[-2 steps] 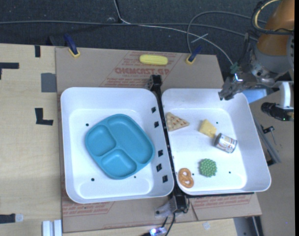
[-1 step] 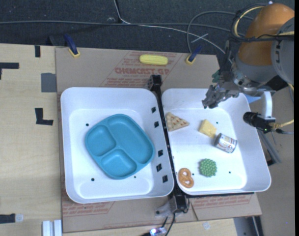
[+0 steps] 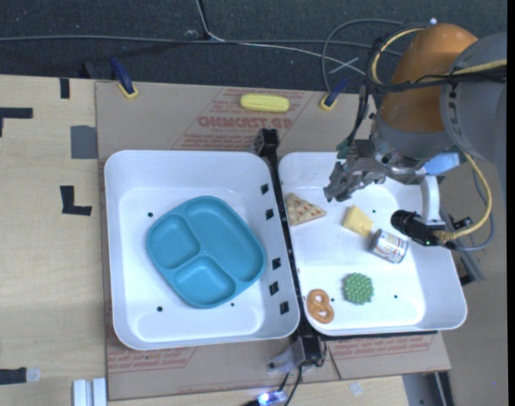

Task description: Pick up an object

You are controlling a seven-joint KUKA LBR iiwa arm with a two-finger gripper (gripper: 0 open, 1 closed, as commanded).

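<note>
My gripper (image 3: 336, 190) hangs over the far part of the right bin (image 3: 384, 315), its dark fingers pointing down-left. Nothing shows between them. In that bin lie a tan cracker slice (image 3: 303, 210) by the left wall, a yellow cheese wedge (image 3: 356, 220) just below and right of the fingertips, a small silver can (image 3: 389, 245), a green bumpy ball (image 3: 358, 288) and a pretzel (image 3: 320, 305) near the front. The gripper is above these things and apart from them.
The left bin (image 3: 130, 184) holds a blue divided plate (image 3: 205, 250). A yellow banana-like toy (image 3: 264, 102) lies on the cardboard behind the bins. Clamps pin the cardboard at its far corners. Cables loop above the arm.
</note>
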